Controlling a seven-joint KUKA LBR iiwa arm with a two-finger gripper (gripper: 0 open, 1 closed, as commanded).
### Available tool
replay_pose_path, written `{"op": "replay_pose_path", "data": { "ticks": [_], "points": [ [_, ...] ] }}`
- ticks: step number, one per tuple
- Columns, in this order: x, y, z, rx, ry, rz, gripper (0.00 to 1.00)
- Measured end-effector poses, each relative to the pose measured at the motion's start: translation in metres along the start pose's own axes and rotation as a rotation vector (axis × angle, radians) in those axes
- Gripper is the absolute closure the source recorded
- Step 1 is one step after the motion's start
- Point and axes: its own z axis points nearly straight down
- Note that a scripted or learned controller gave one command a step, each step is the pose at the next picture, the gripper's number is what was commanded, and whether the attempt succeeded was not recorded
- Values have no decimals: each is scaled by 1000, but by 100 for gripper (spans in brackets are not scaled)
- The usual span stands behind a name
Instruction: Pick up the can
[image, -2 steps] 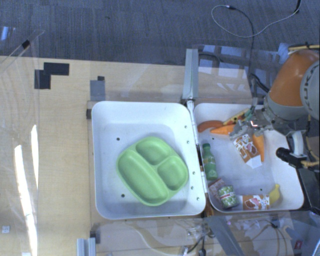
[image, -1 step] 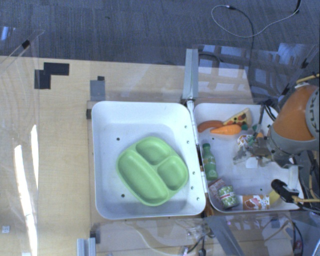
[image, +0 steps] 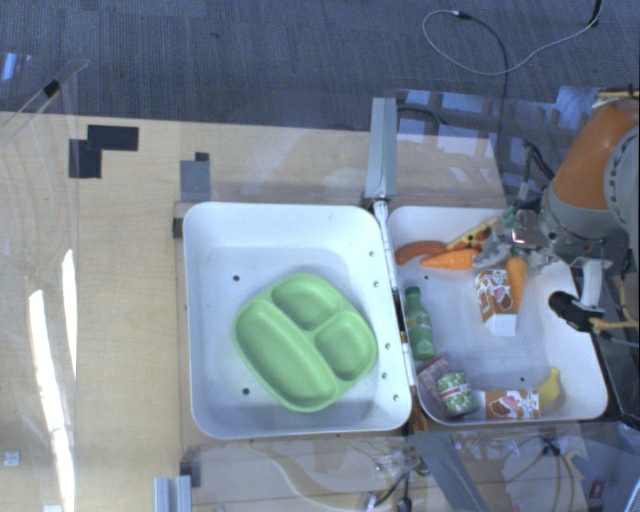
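The can (image: 453, 391), small with a green and red label, lies near the front edge of the right bin (image: 575, 400). The gripper (image: 521, 240) hangs over the back of that bin, above an orange carrot (image: 449, 261) and a small carton (image: 496, 296). It is well behind the can and apart from it. The grey arm with its orange band (image: 592, 160) comes in from the right.
A green bottle (image: 417, 324) lies along the right bin's left wall, just behind the can. A flat carton (image: 512, 403) and a banana (image: 548, 388) lie to the can's right. The left bin (image: 210, 240) holds a green divided plate (image: 305, 341).
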Motion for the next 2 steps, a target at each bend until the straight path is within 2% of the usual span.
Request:
{"op": "replay_pose_path", "data": {
  "ticks": [1,2],
  "points": [
    [35,-30,29,-1,2,330,0],
    [7,-112,28,-2,1,385,0]
  ]
}}
